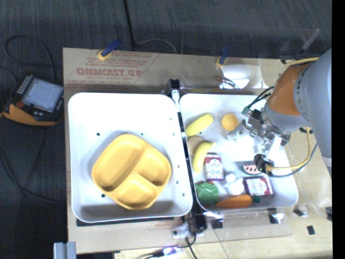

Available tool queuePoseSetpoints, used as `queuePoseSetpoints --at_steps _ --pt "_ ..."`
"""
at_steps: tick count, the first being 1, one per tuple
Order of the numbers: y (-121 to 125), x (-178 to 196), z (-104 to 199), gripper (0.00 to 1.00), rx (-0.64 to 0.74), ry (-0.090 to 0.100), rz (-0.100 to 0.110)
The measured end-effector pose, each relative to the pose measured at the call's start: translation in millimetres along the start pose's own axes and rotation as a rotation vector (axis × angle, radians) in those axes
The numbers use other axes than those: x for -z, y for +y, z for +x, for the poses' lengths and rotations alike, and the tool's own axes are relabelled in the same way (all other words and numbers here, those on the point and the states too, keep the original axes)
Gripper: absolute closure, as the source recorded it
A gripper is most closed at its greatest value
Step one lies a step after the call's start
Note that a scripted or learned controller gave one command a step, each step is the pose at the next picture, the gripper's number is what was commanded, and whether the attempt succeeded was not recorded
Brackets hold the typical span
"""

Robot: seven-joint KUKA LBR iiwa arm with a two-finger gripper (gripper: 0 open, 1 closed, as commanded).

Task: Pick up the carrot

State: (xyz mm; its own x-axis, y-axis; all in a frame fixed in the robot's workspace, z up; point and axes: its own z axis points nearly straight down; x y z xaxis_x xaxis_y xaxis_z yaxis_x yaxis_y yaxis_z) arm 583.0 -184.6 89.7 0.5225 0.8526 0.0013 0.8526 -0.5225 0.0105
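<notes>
The bench top is a pale brown board [161, 72] printed with red lettering; it carries two shallow white bins side by side, meeting at a dark centre seam. A blue clamp [109, 48] grips the board's far edge on the left, and a second clamp [222, 56] sits at the far edge above the right bin. The floor [64, 9] around the bench is dark grey carpet; black cables run across it, and a control pendant [35, 99] with a screen and an orange casing lies to the left of the bench.

The left bin [81, 198] holds a yellow divided plate [132, 169], set at an angle.

The right bin [280, 198] holds the loose items; two yellow bananas [198, 124] lie close to the seam, with a small orange fruit [230, 122] just beside the upper one. A red and white carton [214, 166] lies near the middle; a watermelon slice [251, 168] and a second carton [257, 186] lie to its right.

The carrot [235, 201] lies on its side along the bin's near wall; a green vegetable [207, 192] is just to its left, and the second carton is just above its right end.

The gripper [257, 127] hangs over the upper right part of the right bin, near the orange fruit and well apart from the carrot; whether it is spread or pressed together cannot be told from this view.
</notes>
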Motion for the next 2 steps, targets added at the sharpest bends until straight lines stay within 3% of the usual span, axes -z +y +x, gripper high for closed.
queuePoseSetpoints --at_steps 1,2 --pt "52.0 -1.9 29.1 0.00 -0.159 -0.003 0.005" --pt "53.2 9.9 29.5 1.00 -0.157 -0.004 0.001"
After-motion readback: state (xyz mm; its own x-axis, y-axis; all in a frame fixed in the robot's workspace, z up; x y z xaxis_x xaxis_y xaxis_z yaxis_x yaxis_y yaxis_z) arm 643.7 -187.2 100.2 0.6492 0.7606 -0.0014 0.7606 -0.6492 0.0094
